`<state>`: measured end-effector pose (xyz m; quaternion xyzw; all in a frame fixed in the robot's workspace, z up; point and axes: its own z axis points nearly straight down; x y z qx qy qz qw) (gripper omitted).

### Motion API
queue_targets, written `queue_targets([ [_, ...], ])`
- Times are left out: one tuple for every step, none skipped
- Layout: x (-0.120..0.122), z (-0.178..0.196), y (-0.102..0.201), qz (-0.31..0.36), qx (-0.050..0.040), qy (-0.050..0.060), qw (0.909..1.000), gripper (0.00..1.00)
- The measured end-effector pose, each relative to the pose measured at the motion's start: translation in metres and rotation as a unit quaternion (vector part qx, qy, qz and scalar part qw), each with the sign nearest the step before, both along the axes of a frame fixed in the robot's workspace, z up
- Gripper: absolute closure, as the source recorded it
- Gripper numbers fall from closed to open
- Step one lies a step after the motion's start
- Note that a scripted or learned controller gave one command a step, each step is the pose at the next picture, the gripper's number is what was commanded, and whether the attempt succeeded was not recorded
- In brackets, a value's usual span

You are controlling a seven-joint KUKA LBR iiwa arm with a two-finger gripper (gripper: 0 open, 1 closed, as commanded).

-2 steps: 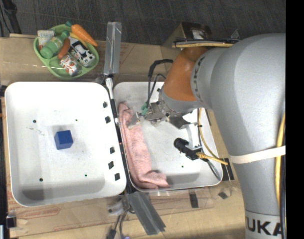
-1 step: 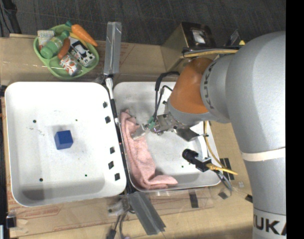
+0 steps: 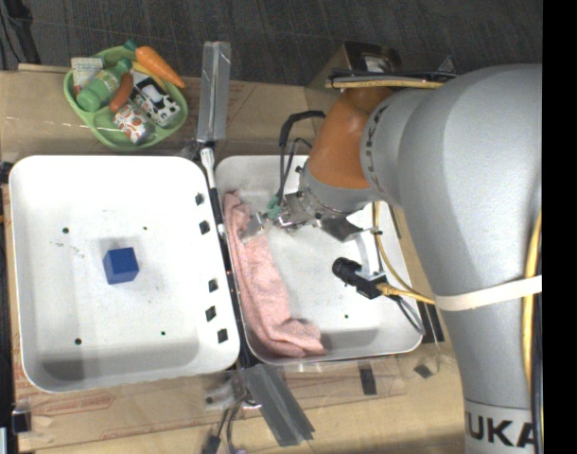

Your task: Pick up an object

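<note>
**My gripper low over the pink cloth in the right bin**

My gripper [image 3: 266, 218] sits at the upper end of the pink cloth [image 3: 263, 282], right at its edge. From this slanted view I cannot tell how it is set, nor whether any cloth is caught in it. The cloth lies as a long crumpled strip along the left wall of the right bin [image 3: 364, 334], running down toward the near corner. My grey arm [image 3: 468, 206] with its orange band [image 3: 340, 149] covers much of that bin's right side. In the left bin [image 3: 43, 253] a blue cube [image 3: 121, 265] sits alone, well apart from me. Behind the bins, a green bowl [image 3: 104, 126] holds toy food.
</note>
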<state>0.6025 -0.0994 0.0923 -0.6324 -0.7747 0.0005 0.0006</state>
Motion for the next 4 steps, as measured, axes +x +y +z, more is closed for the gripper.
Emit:
queue_targets([
  [-0.05, 0.0, -0.028, 0.008, 0.0002, 0.0, 1.0, 0.0],
  [0.011, 0.0, -0.006, 0.092, 0.0001, 0.0, 0.9958, 0.0],
  [-0.083, 0.016, -0.001, 0.056, 0.0007, 0.001, 0.9984, 0.0],
  [-0.125, 0.0, 0.002, 0.056, 0.0004, -0.001, 0.9985, 0.0],
])
